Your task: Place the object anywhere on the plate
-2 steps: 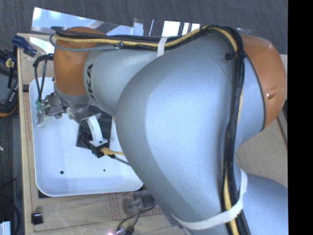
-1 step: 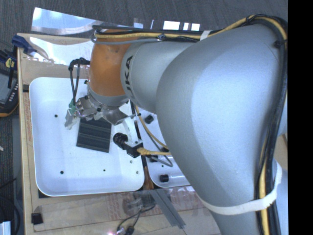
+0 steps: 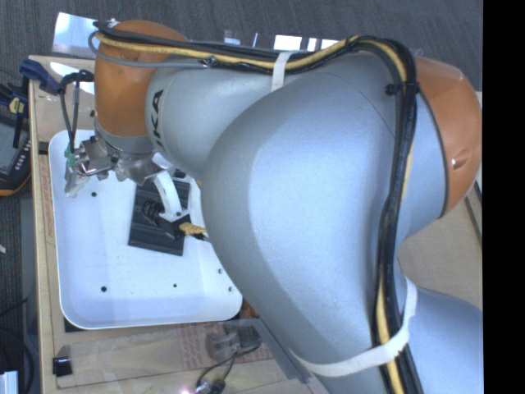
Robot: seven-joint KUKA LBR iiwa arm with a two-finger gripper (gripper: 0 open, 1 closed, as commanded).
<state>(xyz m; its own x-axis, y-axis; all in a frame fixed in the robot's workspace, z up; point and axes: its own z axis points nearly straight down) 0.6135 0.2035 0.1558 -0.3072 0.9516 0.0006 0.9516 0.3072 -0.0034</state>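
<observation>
The grey arm [image 3: 328, 203] is reaching in from the right and spreading across most of the view, covering the right part of the bench [image 3: 148, 347] and whatever is lying there. Its orange band [image 3: 123, 80] is sitting above the far left corner of the white bin [image 3: 107, 306], and a black-and-yellow cable [image 3: 246, 56] is running along the arm's far side.

The gripper [image 3: 78, 169] is hanging low over the bin's far left corner, close to the left wall. Whether it is released, clenched or grasping something cannot be told from this angle.

The part of the bin floor that is showing is plain white, carrying a few small dark dots [image 3: 104, 288] spread well apart. The arm is hiding the bin's right side.

Where the object is lying cannot be told, since the arm is blocking so much of the bench, and the same goes for the plate.

Outside the bin, a black-and-orange device [image 3: 10, 158] is lying just beyond its left wall, and a blue-handled tool [image 3: 37, 71] is resting near the bench's far left corner. On the pale wood along the near edge, a small black block [image 3: 61, 364] is sitting at the left, and a greyish connector with a thin lead [image 3: 221, 343] is lying further right, near the arm.
</observation>
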